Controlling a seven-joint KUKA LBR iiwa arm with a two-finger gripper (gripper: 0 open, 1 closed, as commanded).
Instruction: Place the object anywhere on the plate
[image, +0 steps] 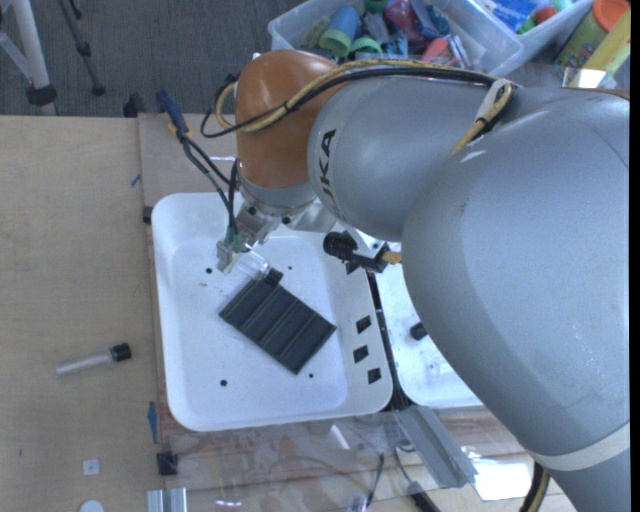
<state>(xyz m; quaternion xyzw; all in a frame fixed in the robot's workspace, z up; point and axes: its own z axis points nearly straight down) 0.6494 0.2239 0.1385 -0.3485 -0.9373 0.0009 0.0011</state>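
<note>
A grey KUKA arm with an orange band above its wrist reaches in from the right and hangs over the left white bin, its bulk covering most of the right bin. The gripper is low over the upper part of the left bin, just above the top corner of a dark ribbed rectangular object that lies flat and turned at an angle on the bin floor. From where I stand, I cannot tell whether the fingers are spread or pressed together; the tip is small and blurred, and nothing can be made out between them. The ribbed object rests near the middle of the left bin, close beneath the gripper, though contact cannot be judged. A few small dark specks dot the bin floor around it. On the wooden bench to the left lies a small grey cylinder with a black cap, well apart from the bins. A clear tub of colourful toys sits beyond the bench.
</note>
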